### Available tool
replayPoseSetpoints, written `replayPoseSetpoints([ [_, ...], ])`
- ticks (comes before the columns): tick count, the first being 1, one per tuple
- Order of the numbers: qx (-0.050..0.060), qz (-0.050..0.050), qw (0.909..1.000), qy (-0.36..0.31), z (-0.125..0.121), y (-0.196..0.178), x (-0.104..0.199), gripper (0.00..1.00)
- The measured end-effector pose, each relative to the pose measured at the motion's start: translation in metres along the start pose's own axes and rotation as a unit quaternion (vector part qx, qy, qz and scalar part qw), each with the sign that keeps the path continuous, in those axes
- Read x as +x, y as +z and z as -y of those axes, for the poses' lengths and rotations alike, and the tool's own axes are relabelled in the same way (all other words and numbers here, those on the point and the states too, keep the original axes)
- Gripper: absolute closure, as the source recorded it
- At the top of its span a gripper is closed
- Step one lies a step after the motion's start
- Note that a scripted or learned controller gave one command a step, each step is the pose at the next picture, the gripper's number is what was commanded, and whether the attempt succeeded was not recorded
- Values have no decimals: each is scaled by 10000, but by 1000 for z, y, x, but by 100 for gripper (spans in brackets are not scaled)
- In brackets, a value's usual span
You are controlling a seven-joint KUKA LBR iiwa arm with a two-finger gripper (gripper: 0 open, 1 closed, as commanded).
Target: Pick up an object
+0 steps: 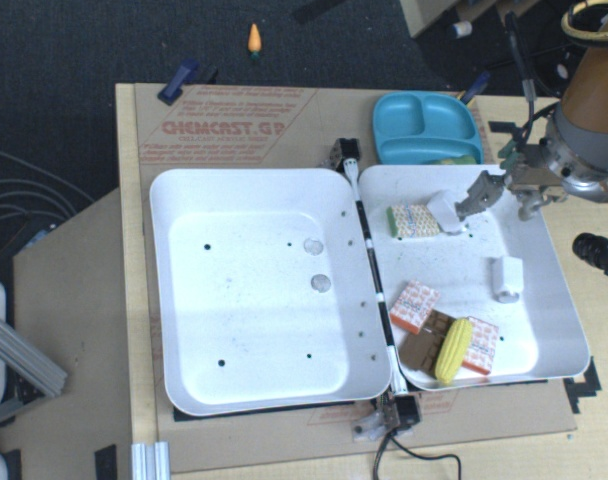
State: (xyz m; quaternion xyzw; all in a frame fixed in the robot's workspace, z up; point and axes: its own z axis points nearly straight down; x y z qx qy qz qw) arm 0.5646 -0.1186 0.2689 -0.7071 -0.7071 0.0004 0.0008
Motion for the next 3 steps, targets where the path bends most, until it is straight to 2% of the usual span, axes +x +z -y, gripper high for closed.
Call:
replayPoseSetpoints([
  [1, -4, 5, 10000, 0, -85, 108, -27, 0],
  [2, 6, -5, 10000, -3, -102, 185, 18, 0],
  [3, -3, -5, 10000, -10, -34, 83, 90, 0],
])
